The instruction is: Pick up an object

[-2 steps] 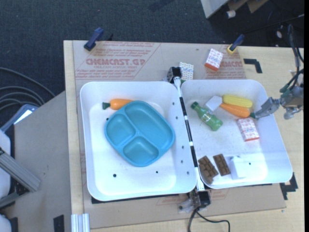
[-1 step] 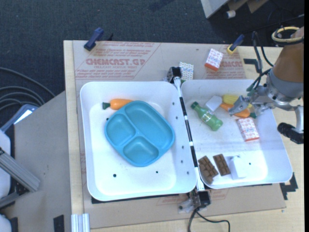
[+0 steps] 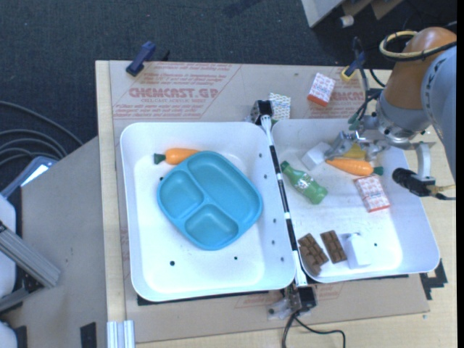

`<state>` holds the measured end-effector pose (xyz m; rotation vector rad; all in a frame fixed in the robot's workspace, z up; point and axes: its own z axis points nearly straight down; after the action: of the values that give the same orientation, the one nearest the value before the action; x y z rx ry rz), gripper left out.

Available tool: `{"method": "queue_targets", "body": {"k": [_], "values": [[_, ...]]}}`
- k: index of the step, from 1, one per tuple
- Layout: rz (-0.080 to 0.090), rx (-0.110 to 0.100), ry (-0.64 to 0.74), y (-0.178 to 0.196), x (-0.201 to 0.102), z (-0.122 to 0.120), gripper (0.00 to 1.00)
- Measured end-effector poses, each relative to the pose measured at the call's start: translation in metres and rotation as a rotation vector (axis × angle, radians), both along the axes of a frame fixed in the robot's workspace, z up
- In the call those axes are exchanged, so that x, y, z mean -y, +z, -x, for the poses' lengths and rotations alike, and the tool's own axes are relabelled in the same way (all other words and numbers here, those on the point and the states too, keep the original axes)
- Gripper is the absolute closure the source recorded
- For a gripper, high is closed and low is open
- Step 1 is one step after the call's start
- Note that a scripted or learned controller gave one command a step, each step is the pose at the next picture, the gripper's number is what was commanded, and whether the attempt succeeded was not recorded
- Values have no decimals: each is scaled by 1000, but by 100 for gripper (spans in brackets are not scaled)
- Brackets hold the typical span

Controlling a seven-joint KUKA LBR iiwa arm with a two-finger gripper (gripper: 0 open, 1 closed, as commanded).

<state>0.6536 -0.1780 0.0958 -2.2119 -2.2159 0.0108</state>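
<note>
In the left bin [image 3: 138,216] you had a blue divided plate [image 3: 209,199] lying flat, with a small toy carrot [image 3: 176,155] just beyond its far-left edge. Neither looked like the target at that moment. Across the divider, in the right bin [image 3: 413,245], a green bottle [image 3: 304,183] lay on its side near the left wall, two chocolate bars [image 3: 323,249] and a white block [image 3: 357,251] sat at the near edge, and a red-and-white packet [image 3: 370,193] lay right of centre. The likely target was the second carrot [image 3: 350,167], orange, lying on its side at the far end of that bin, just beside something yellow and a pale block [image 3: 316,154]. The gripper [image 3: 357,141] hung right over it; whether it was released or clenched I could not tell. I judged the carrot light, hard and smooth, so it would tend to roll or squirt out of a pinch. You would have done best to close across its thick middle, square to its length, and well away from the tapered tip
</note>
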Motion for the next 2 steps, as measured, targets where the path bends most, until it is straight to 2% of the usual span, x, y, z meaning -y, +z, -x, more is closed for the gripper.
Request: {"method": "queue_targets", "body": {"k": [1,2], "values": [[1,17,1,-4,20,1,0],[1,-2,-4,-13,7,-10,0]]}}
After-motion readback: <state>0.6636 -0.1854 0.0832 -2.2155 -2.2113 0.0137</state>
